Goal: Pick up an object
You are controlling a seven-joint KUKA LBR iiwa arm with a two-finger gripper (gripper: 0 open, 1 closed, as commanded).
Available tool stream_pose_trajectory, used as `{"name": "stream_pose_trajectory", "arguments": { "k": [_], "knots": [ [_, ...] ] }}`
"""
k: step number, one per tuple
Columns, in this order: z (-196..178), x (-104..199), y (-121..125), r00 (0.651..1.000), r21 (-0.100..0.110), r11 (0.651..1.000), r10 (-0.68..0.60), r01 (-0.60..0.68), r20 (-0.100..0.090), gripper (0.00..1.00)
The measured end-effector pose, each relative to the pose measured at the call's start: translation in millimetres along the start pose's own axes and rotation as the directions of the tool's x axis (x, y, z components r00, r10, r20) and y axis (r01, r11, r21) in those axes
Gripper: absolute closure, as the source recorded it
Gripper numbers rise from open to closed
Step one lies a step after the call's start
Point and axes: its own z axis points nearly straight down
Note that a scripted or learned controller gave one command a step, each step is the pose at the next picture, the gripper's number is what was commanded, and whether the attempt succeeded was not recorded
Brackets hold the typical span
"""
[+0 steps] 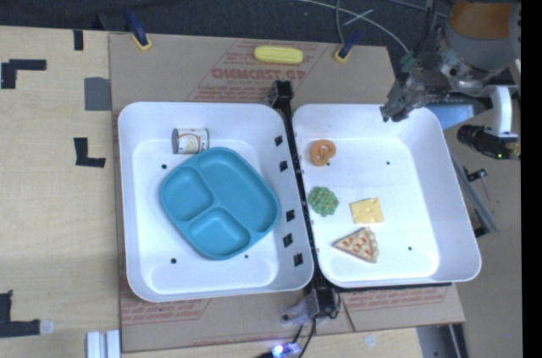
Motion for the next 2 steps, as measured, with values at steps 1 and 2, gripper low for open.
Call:
{"name": "stream_pose_trajectory", "arguments": {
  "k": [1,2],
  "knots": [
    [19.2,53.5,-18.6,1.0,0.005,1.0,-0.003,0.003,-0.001,1.0],
    [32.6,95.0,-45.8,1.0,0.005,1.0,-0.003,0.003,-0.001,1.0]
  ]
}}
